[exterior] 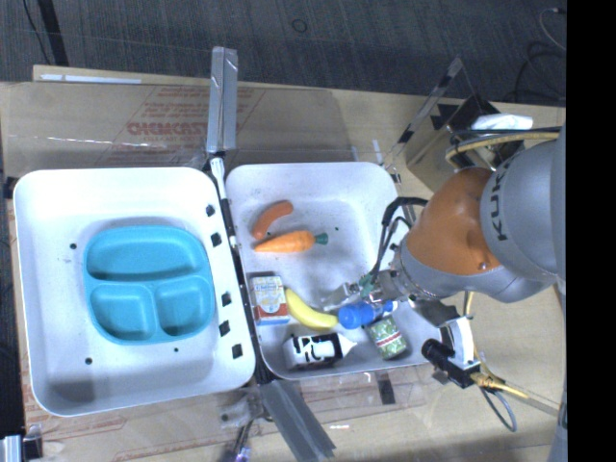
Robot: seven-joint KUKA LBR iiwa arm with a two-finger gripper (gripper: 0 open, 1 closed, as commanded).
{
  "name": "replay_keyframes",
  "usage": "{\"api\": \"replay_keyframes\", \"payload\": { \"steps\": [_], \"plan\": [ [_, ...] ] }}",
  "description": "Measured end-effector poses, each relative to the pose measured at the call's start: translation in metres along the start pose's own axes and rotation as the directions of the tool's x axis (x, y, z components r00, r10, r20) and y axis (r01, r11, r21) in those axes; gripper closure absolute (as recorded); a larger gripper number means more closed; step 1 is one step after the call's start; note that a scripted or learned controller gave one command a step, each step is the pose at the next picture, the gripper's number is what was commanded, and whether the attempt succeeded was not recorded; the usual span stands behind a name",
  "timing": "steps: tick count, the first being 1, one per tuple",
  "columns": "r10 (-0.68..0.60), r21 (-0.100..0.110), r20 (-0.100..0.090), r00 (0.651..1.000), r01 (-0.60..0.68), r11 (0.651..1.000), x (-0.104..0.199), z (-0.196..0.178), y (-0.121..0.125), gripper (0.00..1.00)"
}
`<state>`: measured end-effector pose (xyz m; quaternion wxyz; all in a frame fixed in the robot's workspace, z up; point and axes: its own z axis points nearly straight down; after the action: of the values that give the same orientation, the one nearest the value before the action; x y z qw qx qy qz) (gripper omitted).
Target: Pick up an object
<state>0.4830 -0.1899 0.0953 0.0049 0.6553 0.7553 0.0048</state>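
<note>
Camera view puts the gripper (371, 292), finger state impossible to tell, just above the blue object (354, 314) beside the banana (310, 312), so the reach step appears under way and the next move calls for a descent onto it.

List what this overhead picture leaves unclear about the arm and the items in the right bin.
- Claw: the wrist hides its tips in the camera view, so its grip is unclear.
- Blue object: partly under the wrist, type unclear.
- Small carton: label too small to read.
- Arm: cut off by the right edge.
</note>
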Motion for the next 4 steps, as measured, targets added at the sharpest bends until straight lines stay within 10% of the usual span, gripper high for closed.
{"api": "replay_keyframes", "payload": {
  "steps": [1,2,3,4],
  "plan": [
    [-0.004,0.003,0.001,1.000,0.004,1.000,-0.001,-0.010,0.000,1.00],
    [-0.005,0.002,0.002,1.000,0.005,1.000,-0.001,-0.010,0.000,0.00],
    [-0.032,0.010,-0.002,0.999,0.032,0.999,-0.001,0.002,-0.004,0.00],
    [-0.036,0.010,-0.001,0.999,0.036,0.999,-0.002,-0.008,-0.003,1.00]
  ]
}}
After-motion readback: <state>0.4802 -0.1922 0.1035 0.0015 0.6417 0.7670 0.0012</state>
